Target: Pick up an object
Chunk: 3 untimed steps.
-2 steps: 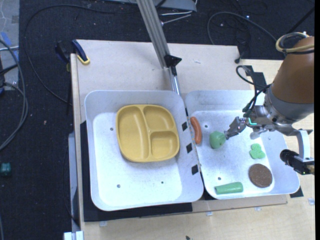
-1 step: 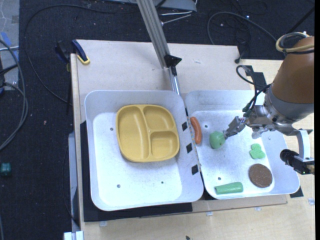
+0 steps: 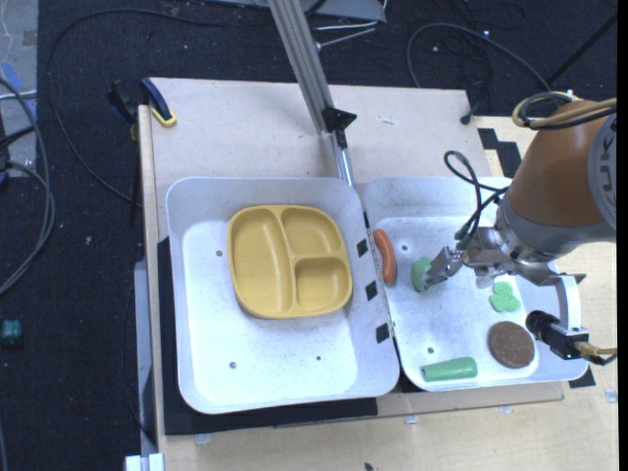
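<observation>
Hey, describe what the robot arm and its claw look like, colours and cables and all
The arm is bulky and rounded, with a broad orange band above a grey wrist. Black cables loop off it beside the wrist. The claw is small, metallic grey with dark parts.

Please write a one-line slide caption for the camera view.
Gripper poised at a small green object in the right white bin; yellow divided plate in the left.

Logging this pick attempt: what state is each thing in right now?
gripper: low in the right bin, at a green piece
sausage: lying by the divider
brown disc: flat
green roll: lying down
yellow tray: upright, left bin
</observation>
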Available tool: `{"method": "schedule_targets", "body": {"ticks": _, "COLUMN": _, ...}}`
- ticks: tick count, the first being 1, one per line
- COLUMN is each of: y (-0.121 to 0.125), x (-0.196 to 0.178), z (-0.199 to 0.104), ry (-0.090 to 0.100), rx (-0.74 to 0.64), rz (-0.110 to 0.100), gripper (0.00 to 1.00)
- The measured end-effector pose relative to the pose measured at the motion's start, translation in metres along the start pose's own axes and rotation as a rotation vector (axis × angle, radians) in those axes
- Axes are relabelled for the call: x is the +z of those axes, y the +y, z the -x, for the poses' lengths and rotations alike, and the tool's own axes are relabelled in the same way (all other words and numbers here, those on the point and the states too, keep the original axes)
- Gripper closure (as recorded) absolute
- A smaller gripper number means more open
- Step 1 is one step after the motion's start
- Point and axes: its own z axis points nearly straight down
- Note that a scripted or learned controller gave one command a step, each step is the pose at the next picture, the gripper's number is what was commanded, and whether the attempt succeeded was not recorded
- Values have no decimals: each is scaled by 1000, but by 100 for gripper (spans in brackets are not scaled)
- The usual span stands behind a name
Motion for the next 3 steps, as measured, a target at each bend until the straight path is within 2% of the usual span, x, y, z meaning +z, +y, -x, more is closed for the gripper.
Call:
{"method": "schedule_targets", "body": {"ticks": 2, "y": 1, "x": 96, "z": -3, "ry": -1, "rx": 2, "rz": 4, "gripper": 0}}
{"method": "schedule_targets", "body": {"ticks": 3, "y": 2, "x": 83, "z": -2, "ry": -2, "rx": 3, "rz": 6, "gripper": 100}}
